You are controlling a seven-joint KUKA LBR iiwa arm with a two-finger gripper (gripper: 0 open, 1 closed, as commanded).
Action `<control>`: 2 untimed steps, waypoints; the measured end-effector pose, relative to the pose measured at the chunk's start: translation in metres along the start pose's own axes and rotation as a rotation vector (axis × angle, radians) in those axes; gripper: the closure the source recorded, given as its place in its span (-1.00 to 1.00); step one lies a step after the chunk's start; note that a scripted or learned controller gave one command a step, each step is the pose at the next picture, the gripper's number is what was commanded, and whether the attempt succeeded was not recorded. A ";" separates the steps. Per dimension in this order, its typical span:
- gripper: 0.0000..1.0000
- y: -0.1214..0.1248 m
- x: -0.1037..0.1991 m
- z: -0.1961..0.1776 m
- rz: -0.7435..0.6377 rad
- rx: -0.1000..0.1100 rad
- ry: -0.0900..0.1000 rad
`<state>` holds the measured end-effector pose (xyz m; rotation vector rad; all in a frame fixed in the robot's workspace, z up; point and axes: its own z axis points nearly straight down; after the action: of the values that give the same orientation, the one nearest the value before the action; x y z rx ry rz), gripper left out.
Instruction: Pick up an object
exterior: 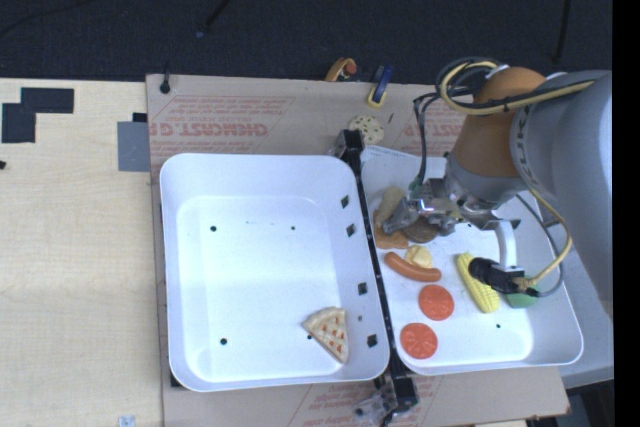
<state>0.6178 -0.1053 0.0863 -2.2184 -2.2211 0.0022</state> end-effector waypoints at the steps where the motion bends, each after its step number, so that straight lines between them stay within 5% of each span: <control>1: -1.00 0.026 0.011 -0.004 0.001 0.003 -0.010; 2: -1.00 0.004 0.021 -0.003 0.005 -0.003 -0.002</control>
<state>0.6220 -0.0841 0.0894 -2.2263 -2.2184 0.0004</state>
